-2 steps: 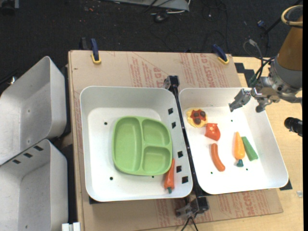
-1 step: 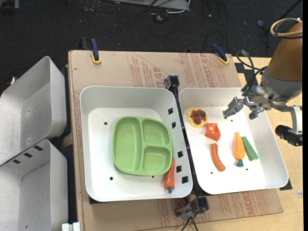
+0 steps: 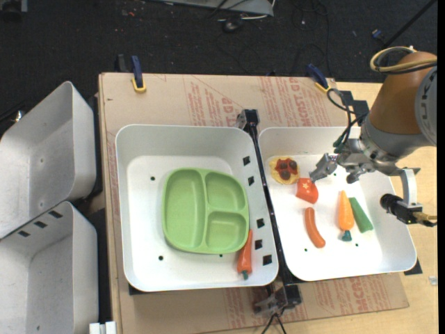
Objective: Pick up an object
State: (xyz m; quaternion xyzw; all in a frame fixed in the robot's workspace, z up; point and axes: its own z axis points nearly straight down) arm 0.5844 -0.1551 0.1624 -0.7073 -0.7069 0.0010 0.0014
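The right bin (image 3: 389,256) holds a small tart with red berries (image 3: 284,168), a red strawberry-like piece (image 3: 307,190), an orange sausage (image 3: 314,227), a carrot (image 3: 345,212) and a green stick (image 3: 360,214). My gripper (image 3: 338,172) hovers over the upper middle of this bin, above the carrot and to the right of the tart. Its fingers (image 3: 322,168) stand spread apart and open, with nothing between them. The grey arm with its orange band (image 3: 407,92) comes in from the right.
The left bin (image 3: 132,186) carries a green divided plate (image 3: 206,211), and a red-orange pepper (image 3: 245,254) lies at the plate's lower right corner. Black clips (image 3: 250,119) join the bins at the middle. Two spare white bins (image 3: 42,207) stand off the bench to the left.
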